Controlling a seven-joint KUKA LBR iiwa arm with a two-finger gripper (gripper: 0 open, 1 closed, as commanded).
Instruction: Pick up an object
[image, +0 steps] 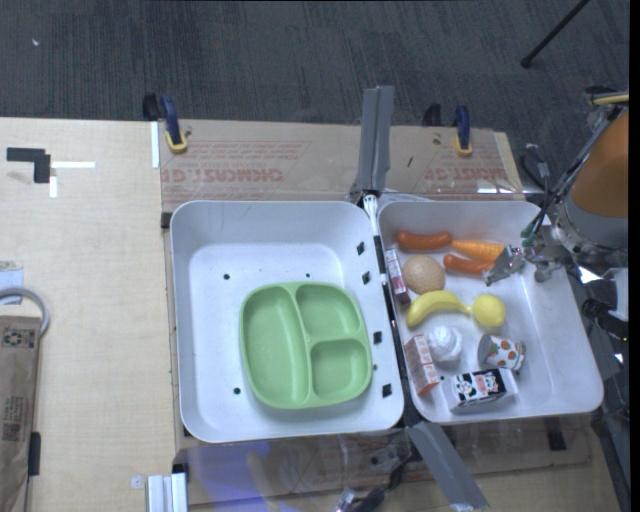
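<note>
Carrot (478, 248) lies just left of the pincer (507, 264), whose opening I cannot tell.

We see our arm's (607, 180) orange band above a grey wrist, thin cables, and a metallic gripper (510, 262).

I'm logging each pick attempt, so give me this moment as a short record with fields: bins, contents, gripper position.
left bin: holds a green divided plate
right bin: holds toy foods
foods at the far side: sausage, carrot
foods in the middle: banana, lemon, tan round item
foods at the near side: milk carton
gripper: over the right bin's far right part, beside the carrot
grasp: nothing seen between the fingers
</note>
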